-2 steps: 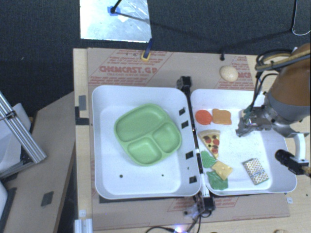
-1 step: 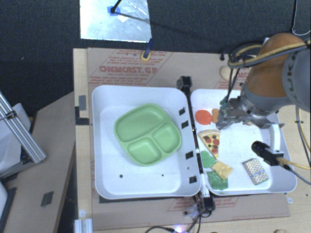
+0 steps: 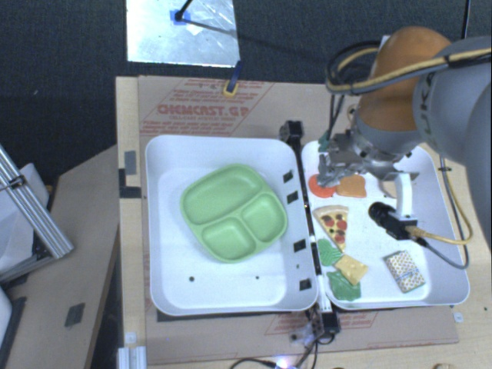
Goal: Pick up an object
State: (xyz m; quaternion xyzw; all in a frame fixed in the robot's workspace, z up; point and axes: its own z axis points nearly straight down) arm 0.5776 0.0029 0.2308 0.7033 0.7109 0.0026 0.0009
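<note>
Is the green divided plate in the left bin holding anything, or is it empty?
Empty. The green divided plate lies flat in the left bin, and all three compartments show bare green surface.

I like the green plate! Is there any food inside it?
No food shows in the green plate. Its three sections look bare, and it lies in the left bin. The toy pizza slice lies in the right bin. Whatever is under the plate is covered.

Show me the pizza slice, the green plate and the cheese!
pizza slice (image 3: 335, 224), camera view, its topped middle
green plate (image 3: 233, 212), camera view, its centre ridge
cheese (image 3: 352, 267), camera view, its flat top
</note>
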